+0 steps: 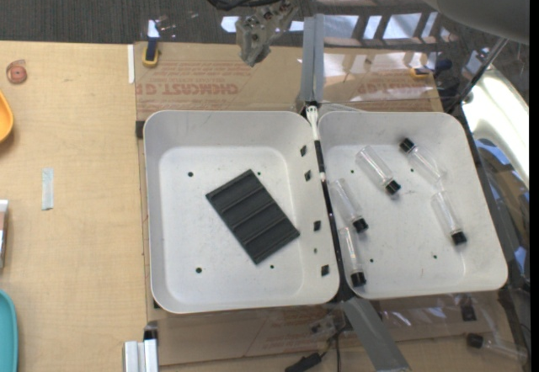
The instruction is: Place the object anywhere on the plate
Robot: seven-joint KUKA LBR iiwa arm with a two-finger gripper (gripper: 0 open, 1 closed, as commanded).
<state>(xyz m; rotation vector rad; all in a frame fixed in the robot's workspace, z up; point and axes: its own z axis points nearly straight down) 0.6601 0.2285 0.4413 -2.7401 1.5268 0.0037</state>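
Hanging above the far edge of the bench, the gripper sits beyond the left bin, over brown cardboard; whether its fingers are parted or closed cannot be told, and nothing shows between them. A dark ribbed plate lies tilted in the left bin's middle. Five clear tubes with black caps lie scattered in the right bin, the nearest tube just past the divider separating the bins.
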